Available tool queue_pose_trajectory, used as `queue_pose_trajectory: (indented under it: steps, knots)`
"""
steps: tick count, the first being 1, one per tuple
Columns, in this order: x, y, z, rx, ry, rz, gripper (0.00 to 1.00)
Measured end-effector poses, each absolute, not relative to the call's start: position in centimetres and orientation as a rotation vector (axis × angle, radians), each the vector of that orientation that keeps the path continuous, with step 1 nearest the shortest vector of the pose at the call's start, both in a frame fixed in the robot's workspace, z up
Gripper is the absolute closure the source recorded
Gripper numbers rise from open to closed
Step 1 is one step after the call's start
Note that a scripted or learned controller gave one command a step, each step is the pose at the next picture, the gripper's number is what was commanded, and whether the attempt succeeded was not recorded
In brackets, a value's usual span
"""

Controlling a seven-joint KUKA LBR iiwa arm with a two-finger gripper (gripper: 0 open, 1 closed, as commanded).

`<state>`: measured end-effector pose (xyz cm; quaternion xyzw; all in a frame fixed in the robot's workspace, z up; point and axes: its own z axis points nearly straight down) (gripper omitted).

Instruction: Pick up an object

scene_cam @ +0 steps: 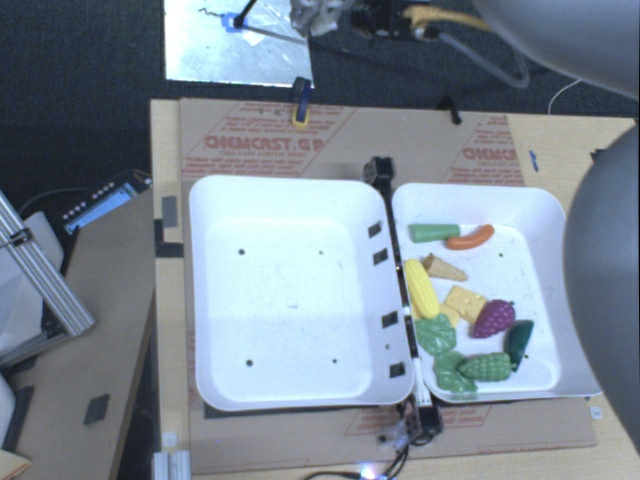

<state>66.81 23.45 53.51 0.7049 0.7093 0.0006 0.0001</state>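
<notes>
Several toy foods lie in the right bin (pixel 545 218): a green pod (pixel 433 232), an orange sausage (pixel 470 237), a tan cone (pixel 443 266), a yellow corn cob (pixel 421 288), a cheese wedge (pixel 463 303), purple grapes (pixel 494 317), a green leaf (pixel 435 334), a dark green pepper (pixel 518 341) and a bumpy green piece (pixel 484 367). My gripper (pixel 320 3) hangs high at the top of the camera view, near the lens, above the bench's far edge and well away from both bins. I see nothing held in it.
The left bin (pixel 290 293) sits beside the right one, with a black hinge strip (pixel 395 278) between them. The arm's grey body (pixel 600 268) covers the right edge. A metal plate (pixel 235 23) lies beyond the bench, and a clamp (pixel 300 103) sits at its far edge.
</notes>
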Motion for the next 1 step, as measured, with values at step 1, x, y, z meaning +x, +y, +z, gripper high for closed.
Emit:
queue_pose_trajectory:
  steps: [1]
  knots:
    - [66.81,23.45,53.51,2.214,2.228,0.002,1.0]
